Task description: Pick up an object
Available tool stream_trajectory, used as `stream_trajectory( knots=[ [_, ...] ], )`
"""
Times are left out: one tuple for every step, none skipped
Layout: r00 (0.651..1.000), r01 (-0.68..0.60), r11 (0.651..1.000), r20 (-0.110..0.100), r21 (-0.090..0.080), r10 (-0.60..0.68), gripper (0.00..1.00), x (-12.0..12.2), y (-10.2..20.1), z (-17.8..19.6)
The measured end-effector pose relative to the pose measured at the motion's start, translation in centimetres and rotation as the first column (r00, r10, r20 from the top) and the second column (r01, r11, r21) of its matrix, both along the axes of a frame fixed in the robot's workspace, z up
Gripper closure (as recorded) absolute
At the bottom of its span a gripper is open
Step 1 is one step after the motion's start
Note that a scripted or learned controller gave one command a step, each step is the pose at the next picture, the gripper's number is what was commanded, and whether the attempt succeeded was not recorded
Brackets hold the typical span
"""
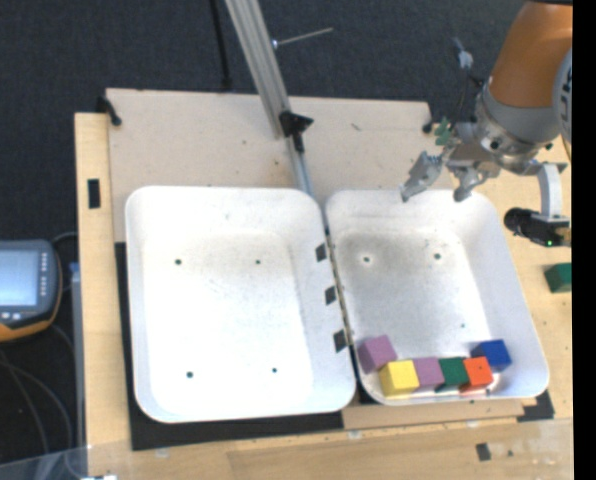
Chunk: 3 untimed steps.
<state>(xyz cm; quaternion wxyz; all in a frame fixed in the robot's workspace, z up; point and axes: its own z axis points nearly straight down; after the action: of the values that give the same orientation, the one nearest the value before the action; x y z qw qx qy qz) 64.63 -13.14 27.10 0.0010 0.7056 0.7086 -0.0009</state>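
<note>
Blocks (433,368) line the right bin's (513,298) near edge, well apart from the wide-spread, empty hand (438,188).

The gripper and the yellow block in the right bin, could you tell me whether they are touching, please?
Apart. The camera view shows the gripper over the far rim of the right bin, while the yellow block lies at the near edge, with bare bin floor between them.
</note>
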Motion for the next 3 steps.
stream_trajectory(
  knots=[
    [1.0, 0.009, 1.0, 0.01, -0.004, -0.009, 0.0, -0.9, -6.9, 8.6],
    [1.0, 0.006, 1.0, -0.007, 0.003, -0.006, 0.0, -3.3, -4.8, 1.2],
    [1.0, -0.001, 1.0, 0.011, 0.0, 0.001, 0.0, -5.3, -1.1, 19.9]
  ],
)
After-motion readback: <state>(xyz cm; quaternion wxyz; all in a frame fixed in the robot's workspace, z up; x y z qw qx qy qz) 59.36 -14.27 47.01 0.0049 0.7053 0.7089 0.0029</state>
